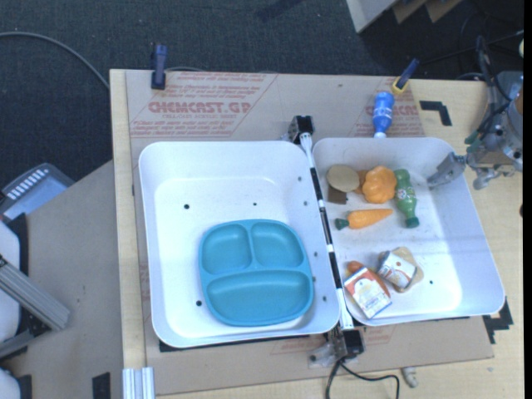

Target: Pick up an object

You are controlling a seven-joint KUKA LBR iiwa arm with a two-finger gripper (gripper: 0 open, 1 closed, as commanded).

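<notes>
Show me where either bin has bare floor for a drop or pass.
Left bin: bare strip behind the blue divided plate, plus its left margin. Right bin: open floor right of the green bottle and the cartons. Crowded: the right bin's left half, from the carrot to the cartons.

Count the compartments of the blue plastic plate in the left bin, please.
3. The blue plastic divided plate has two smaller compartments side by side at its far edge and one wide compartment along its near edge. None seems hidden.
</notes>
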